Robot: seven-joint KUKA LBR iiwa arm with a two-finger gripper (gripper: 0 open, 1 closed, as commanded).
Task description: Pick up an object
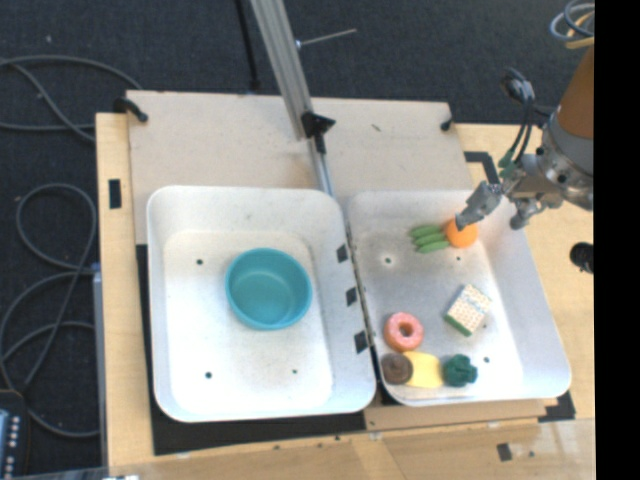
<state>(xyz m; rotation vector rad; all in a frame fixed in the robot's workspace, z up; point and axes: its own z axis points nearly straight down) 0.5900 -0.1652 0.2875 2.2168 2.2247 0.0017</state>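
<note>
Camera view: carrot lies crosswise, green top pointing left, by gripper

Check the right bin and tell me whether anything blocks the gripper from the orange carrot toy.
Nothing visible does. The gripper sits at the right bin's upper right edge, one finger right by the carrot toy. The other toys lie lower in the bin.

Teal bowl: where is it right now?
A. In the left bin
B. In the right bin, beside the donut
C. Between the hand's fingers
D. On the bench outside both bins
A. The teal bowl sits upright on the floor of the left bin, by itself, while the donut lies in the right bin.
</note>
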